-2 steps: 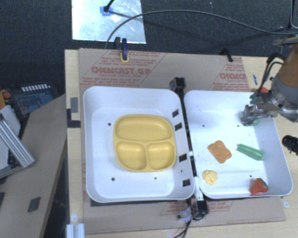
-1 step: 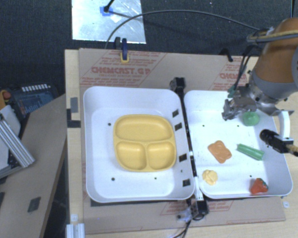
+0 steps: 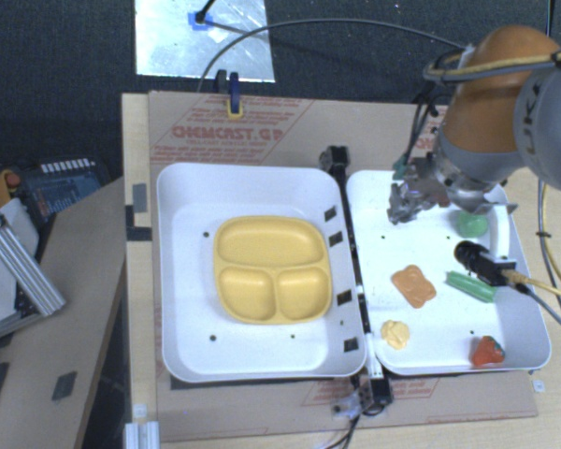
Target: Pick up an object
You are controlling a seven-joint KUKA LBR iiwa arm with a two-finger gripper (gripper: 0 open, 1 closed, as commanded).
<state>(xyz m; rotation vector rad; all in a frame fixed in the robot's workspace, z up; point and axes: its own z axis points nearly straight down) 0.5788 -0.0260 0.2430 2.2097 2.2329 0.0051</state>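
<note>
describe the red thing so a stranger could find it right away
Look in the right bin, the one without the yellow tray. Go to its near right corner: the red thing sits there. It is the only red item; its neighbours are green, orange or pale yellow.

A yellow three-compartment plate [image 3: 271, 269] lies flat, hollows up, in the middle of the left bin [image 3: 182, 279]; in the right bin [image 3: 449, 340], a flat orange piece [image 3: 413, 285] lies near the centre; a small pale-yellow lump [image 3: 395, 333] sits close by, nearer the front edge and the left wall; a red piece [image 3: 487, 352] rests in the front right corner; a round green piece [image 3: 470, 223] and a long green piece [image 3: 471, 286] lie apart toward the right wall.
</note>
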